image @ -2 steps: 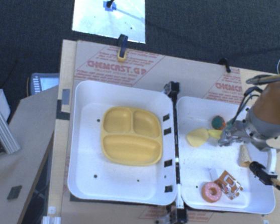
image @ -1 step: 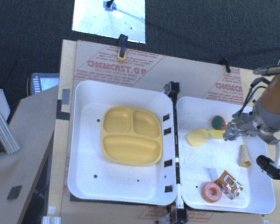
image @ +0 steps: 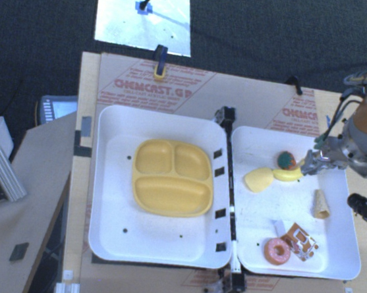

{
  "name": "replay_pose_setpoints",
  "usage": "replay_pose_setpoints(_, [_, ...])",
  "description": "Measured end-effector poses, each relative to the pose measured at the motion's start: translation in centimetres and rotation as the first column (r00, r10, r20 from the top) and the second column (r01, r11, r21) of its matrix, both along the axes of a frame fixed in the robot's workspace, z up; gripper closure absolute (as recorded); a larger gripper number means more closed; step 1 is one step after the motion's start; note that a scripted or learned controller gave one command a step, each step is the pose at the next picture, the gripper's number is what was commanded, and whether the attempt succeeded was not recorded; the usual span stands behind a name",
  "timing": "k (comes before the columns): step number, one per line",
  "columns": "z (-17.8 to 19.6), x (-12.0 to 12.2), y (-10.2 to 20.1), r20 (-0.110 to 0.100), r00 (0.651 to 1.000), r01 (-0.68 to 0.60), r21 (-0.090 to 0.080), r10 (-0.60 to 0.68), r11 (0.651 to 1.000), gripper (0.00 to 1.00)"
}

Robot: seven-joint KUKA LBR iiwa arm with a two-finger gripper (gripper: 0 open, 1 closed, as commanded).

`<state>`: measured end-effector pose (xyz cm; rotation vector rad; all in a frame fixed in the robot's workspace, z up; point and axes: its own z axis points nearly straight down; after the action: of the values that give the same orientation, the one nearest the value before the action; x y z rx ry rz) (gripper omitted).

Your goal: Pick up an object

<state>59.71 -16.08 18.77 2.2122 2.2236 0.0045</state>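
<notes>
The left bin [image: 109,186] holds a yellow divided plate [image: 172,177]. In the right bin [image: 342,261] the gripper [image: 311,163] hangs at the upper part, just beside a banana [image: 287,175] and a small round fruit [image: 286,160]; its grip state cannot be told. Nearby lie a pale yellow piece [image: 258,179], a cone [image: 322,204], a waffle [image: 300,242] and a doughnut [image: 277,251].

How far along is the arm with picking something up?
Done: the gripper has reached the right bin, beside the banana. In hand: nothing visibly lifted; the banana, cone and donut all lie on the bin floor. Left: grasp an item and raise it.
</notes>
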Motion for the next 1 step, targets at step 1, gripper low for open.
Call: replay_pose_setpoints(1, [6.45,-0.05,-0.01,0.002,1.0,-0.001,-0.001,0.001,1.0,1.0])
